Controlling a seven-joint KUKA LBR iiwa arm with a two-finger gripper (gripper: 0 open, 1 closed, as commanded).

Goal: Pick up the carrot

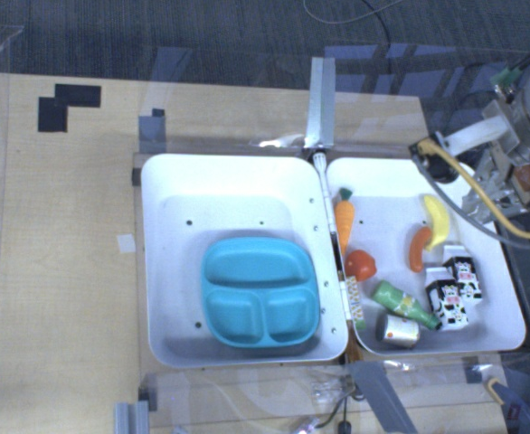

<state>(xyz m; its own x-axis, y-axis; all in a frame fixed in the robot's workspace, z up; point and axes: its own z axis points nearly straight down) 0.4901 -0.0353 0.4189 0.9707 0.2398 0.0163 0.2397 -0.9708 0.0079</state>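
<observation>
**Waiting carrot, arm at the far right edge**

Standing at the near side of the bench, I see first the things closest to me. In the right bin (509, 328) a silver can (398, 330) lies on its side near the front wall, and just behind it lies a green bottle (404, 303), tilted, with its end touching the can. Beside them, more to the side of the arm, are two black-and-white spotted blocks (455, 292), close together. All of these are nearer to me than the claw and to its left.

The left bin (170, 197) holds a blue divided plate (260, 290) with three compartments. It is well apart from the claw, far to its left.

Going further back in the right bin, a red tomato (360, 264) sits near the wall between the two bins. Just behind it lies the carrot (345, 215), orange with a green top pointing away from me, stretched along that same dividing wall. It is well apart from the claw, to its left, and nothing touches it from above. Closer to the claw lie a small red-orange pepper (416, 248) and a yellow banana (437, 221), touching each other.

The arm (527, 107) comes in at the right edge, above the far right corner of the right bin, with yellow and black cables around it. The claw (509, 183) is mixed with these cables, and I cannot tell how it is set. Nothing can be seen in its grip.
</observation>
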